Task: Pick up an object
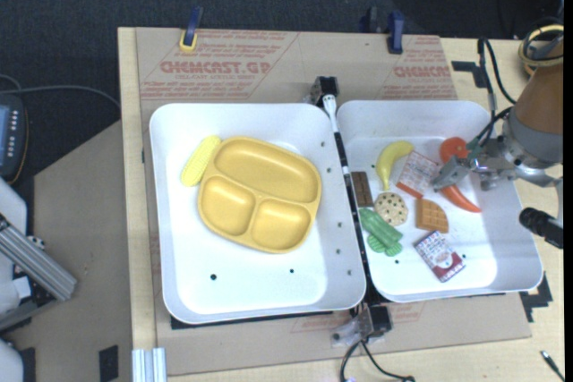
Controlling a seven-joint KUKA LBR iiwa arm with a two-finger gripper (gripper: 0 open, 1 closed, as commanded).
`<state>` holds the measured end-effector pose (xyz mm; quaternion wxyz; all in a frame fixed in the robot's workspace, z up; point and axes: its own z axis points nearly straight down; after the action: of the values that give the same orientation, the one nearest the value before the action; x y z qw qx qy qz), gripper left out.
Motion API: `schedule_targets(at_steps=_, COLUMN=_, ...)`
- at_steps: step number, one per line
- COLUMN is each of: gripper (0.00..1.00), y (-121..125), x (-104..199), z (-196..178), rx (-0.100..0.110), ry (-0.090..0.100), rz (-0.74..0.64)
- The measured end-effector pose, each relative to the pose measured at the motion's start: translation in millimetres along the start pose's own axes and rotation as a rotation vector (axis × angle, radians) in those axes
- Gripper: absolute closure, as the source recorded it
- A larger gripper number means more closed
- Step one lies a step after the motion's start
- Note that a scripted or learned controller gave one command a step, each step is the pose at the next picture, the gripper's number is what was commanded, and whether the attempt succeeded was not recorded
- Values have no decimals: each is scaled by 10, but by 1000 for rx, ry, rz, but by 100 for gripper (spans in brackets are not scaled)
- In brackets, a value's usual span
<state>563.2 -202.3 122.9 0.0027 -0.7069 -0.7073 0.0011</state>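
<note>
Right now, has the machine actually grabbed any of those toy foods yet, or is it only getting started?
Not grabbed yet, as far as the view shows. Done: the arm has reached over the right bin, with its end effector low among the toys beside the red pepper and tomato. In hand: nothing visibly lifted. The banana, cookie and waffle lie in the bin. Left: close on one item and raise it.

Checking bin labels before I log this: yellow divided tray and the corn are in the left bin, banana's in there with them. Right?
Not quite. The camera view shows the banana in the right bin, near the cookie and waffle. The yellow divided tray and the corn are in the left bin, as you said.
</note>
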Motion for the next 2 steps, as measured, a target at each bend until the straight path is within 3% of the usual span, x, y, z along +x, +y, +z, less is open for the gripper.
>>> schedule_targets(at_steps=1, gripper=0, y=-1, x=8, z=404, rx=-2, ry=0, rz=0)
schedule_targets(at_steps=2, gripper=100, y=9, x=2, z=274, rx=-7, ry=-3, rz=1)
